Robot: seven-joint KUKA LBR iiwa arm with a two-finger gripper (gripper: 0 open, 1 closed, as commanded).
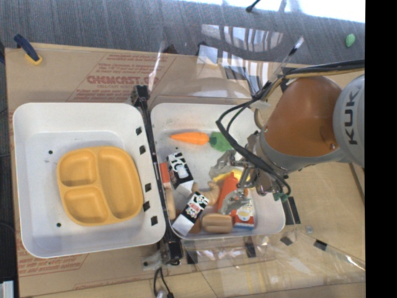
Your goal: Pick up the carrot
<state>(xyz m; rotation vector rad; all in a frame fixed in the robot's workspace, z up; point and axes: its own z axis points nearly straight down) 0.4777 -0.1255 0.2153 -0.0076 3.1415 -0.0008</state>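
Observation:
The carrot [191,138], orange with a green leafy top, lies on its side in the far part of the right bin [186,113], pointing left. My gripper [232,177] hangs low over the middle of that bin, below the grey wrist and orange band. It is nearer the camera than the carrot and a little to its right, apart from it, above a pile of toy food. Cables and the wrist hide part of the gripper.
The right bin also holds two black-and-white cartons [180,167], a red-orange piece [227,186], a tan loaf [217,223] and a small box [245,216]. In the left bin [31,166] sits a yellow divided plate [99,185].

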